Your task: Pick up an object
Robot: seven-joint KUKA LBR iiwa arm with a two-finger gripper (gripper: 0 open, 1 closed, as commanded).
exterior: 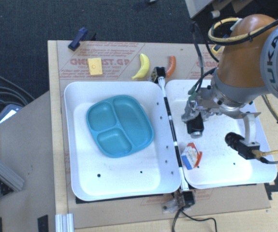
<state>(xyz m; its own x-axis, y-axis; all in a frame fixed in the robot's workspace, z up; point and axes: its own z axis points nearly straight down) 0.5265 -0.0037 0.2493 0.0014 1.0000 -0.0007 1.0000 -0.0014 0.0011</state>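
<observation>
We see the gripper (194,125) low over the right bin (226,175), can't tell its state; small red-white-blue packet (191,156) just below it, apart.

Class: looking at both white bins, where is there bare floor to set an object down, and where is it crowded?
Left bin: bare floor in front of the blue divided plate, toward the near rim. Right bin: a bare patch between the small red-and-white packet and the near rim. Crowded: the right bin's far half, under the tool and arm.

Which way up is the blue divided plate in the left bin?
Right way up: the blue divided plate lies flat in the left bin, its three compartments facing the camera.
</observation>
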